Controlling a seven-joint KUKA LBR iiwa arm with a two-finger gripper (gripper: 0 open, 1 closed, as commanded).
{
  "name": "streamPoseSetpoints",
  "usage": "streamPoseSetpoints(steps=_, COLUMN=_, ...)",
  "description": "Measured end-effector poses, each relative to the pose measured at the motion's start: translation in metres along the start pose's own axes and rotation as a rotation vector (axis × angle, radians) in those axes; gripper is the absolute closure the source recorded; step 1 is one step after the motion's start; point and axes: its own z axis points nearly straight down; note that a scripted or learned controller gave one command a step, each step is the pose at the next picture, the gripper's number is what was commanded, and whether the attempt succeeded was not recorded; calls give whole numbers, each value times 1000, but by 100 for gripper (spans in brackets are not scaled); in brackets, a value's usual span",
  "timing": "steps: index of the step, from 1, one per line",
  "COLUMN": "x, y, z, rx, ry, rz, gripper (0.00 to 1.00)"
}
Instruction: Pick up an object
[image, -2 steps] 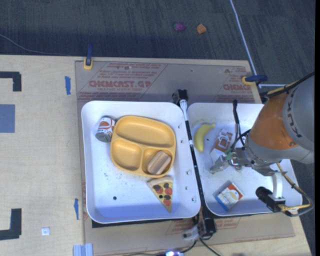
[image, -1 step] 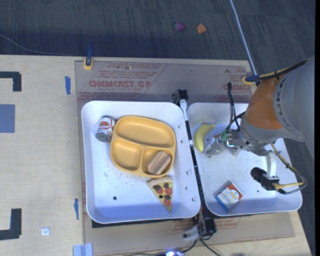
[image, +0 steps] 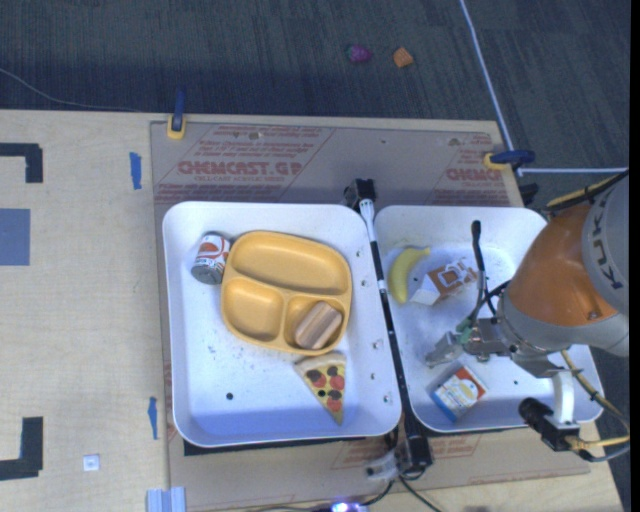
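Gripper low in right bin, small carton just near-side of it.

Near to far: small carton (image: 458, 390) lies flat on the floor of the right bin (image: 500, 420), just nearer the camera than the gripper (image: 450, 345), long axis slanted. Cannot tell how the claw is set; nothing visibly held. Farther back: packet (image: 447, 280) and banana (image: 403, 272), apart from the gripper. Carton judged nearest target.

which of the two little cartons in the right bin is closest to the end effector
The carton with the orange top, at the bin's near edge, just below the end effector. The other carton lies farther back, beside the banana.
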Motion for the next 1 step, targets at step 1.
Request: streamPoseSetpoints(steps=1, x=-5, y=2, z=-11, rx=-11, ry=-13, rz=4, gripper=100)
